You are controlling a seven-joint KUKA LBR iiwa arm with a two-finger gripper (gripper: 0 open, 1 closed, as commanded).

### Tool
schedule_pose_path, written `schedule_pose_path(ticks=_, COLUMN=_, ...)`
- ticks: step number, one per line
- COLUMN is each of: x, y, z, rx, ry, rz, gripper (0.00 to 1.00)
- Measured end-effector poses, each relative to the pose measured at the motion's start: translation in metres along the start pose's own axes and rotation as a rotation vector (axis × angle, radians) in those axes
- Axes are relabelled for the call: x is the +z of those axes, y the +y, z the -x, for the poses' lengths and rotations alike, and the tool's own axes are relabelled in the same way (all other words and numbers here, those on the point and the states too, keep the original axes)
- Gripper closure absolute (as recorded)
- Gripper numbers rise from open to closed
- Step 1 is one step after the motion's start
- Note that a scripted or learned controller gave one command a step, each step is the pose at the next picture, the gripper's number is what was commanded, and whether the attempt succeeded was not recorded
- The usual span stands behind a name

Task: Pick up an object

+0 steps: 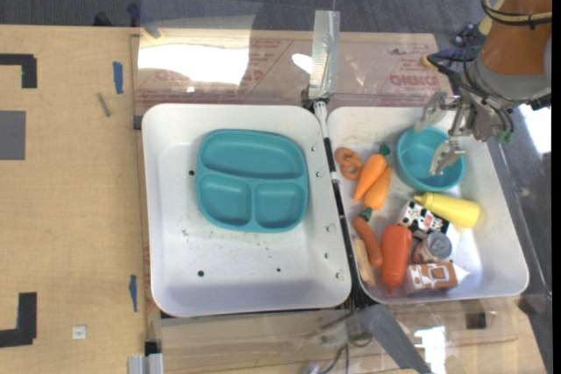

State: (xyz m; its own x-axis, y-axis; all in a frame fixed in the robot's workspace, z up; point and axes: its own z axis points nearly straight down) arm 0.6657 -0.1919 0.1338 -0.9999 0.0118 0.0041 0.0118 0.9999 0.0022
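Your claw (447, 155) hangs over the teal bowl (428, 160), right beneath it; whether it's released or clenched, I cannot tell. That bowl looks light, rigid and slick, so take it by the thin rim, not the curved wall.

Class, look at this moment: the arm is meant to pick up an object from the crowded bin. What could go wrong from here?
1. The hand hangs over the teal bowl; its smooth, rounded rim may slip out of a pinch.
2. The yellow bottle lies close beside the bowl, so a descent slightly off could knock it.
3. The carrots and other toys are packed together; lifting one may drag its neighbours.
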Motion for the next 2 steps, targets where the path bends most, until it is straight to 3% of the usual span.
schedule_pose_path(ticks=1, x=0.04, y=0.076, z=-0.033, rx=0.145, ry=-0.024, rz=-0.007, gripper=0.0)
schedule_pose_path(ticks=2, x=0.041, y=0.07, z=-0.075, rx=0.231, ry=-0.026, rz=-0.002, gripper=0.0)
